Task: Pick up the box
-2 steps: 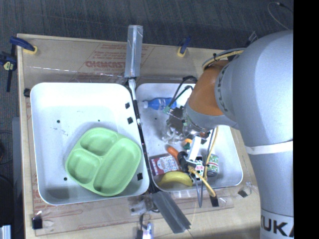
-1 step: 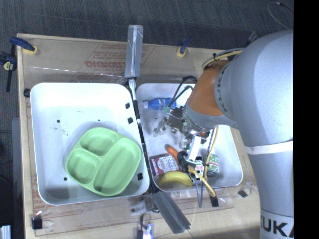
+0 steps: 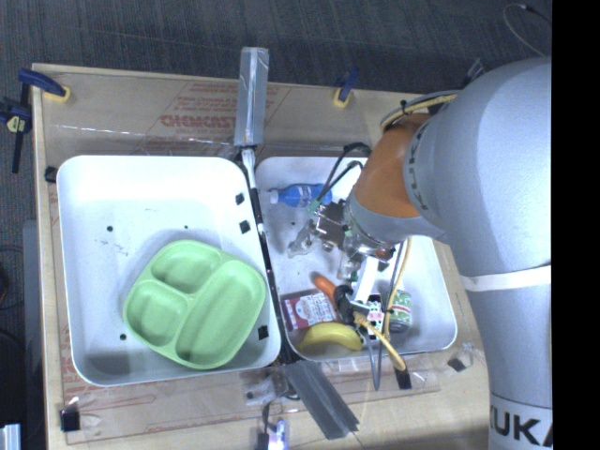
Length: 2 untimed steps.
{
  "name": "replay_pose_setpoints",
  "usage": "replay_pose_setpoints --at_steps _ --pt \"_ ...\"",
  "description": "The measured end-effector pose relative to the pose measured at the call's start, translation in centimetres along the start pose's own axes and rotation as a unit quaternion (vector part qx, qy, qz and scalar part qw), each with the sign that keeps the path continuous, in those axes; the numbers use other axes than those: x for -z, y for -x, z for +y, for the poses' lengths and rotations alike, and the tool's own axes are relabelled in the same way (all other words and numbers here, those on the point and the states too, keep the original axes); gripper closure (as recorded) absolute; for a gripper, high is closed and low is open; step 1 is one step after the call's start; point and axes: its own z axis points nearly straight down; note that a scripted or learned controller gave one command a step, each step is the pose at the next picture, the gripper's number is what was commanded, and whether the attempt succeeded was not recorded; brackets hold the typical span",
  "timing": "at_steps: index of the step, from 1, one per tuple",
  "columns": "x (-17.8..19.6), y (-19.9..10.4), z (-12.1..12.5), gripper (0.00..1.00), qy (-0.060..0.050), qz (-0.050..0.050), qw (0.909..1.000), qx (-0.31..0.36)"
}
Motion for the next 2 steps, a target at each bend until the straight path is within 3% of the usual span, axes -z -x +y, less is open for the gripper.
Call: replay_pose_setpoints --at_steps 1,2 --pt "6.0 -2.8 5.1 0.00 0.001 0.001 0.9999 0.016" --pt "0.2 -2.2 9.9 0.00 0.001 0.005 0.9943 -0.106"
